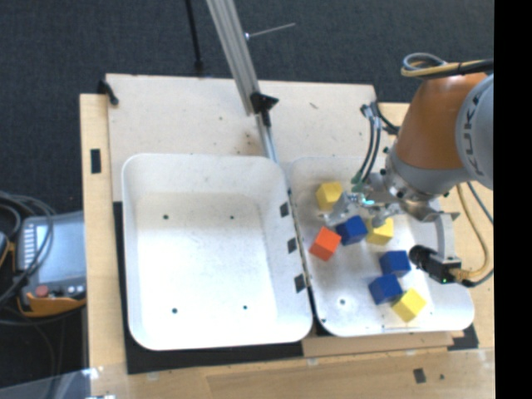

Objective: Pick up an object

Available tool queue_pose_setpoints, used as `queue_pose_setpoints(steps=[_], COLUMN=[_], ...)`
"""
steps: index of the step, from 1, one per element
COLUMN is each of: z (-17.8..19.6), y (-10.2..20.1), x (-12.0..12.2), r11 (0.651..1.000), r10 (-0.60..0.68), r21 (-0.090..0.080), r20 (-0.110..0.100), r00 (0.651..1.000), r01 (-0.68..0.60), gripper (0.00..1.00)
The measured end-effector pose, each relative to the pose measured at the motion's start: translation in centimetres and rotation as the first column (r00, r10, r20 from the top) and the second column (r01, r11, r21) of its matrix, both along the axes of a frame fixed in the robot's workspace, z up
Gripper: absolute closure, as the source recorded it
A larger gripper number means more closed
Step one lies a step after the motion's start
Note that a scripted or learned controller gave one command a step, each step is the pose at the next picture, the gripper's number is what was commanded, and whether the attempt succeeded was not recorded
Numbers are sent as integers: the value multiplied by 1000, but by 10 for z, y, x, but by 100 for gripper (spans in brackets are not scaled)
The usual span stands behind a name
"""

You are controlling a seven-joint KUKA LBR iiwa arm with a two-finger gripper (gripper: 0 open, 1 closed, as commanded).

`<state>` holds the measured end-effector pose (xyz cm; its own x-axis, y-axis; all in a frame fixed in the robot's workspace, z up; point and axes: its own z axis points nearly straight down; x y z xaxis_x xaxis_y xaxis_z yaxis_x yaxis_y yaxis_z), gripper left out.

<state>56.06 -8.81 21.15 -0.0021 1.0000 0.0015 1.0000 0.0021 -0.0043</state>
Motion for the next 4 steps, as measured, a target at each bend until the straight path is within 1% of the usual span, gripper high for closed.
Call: queue_pose_setpoints(steps=[1,2,3,4], z=[2,-40,-81,-115], y=[-1,-3,-7,-8], x=[1,-3,-4,-3], r11=[1000,1000,1000,1000], r10=[-3,-4,-5,-4], r21=[-1,-3,-1,-4], r20=[5,0,5,8], r00=[1000,1000,1000,1000], r01=[3,4,5,4], gripper=[0,0,0,0])
